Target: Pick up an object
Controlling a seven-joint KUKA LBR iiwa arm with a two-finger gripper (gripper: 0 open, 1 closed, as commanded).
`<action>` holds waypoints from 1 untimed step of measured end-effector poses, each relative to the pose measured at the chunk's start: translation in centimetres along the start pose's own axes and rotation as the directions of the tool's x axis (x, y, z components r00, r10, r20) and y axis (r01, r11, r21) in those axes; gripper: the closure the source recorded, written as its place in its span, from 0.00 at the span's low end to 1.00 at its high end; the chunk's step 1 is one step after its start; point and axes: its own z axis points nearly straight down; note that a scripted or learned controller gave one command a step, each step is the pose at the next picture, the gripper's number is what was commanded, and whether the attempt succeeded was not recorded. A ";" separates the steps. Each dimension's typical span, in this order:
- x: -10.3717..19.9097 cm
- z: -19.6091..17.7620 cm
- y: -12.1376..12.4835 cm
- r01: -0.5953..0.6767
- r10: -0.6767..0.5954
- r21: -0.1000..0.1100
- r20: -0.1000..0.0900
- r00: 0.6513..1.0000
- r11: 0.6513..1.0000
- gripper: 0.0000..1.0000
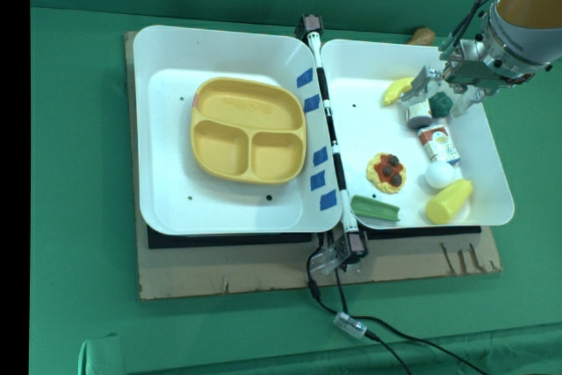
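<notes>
My gripper hangs over the far right part of the right bin, under the grey wrist and its orange band. A small dark green object sits right at its tip; whether it is gripped is unclear. Just left of that lies a small grey can, with a yellow banana beyond it. Nearer the front are a red-labelled can, a white egg, a yellow lemon-like piece, a round pasta dish and a green stick.
The left bin holds a yellow three-compartment tray. A divider rail with blue tape runs between the bins. An orange item lies behind the right bin. Cables trail off the front.
</notes>
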 end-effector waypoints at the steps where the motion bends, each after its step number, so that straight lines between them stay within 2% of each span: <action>1: -3.7 7.6 3.4 0.000 0.000 0.001 0.002 1.000 1.000 0.00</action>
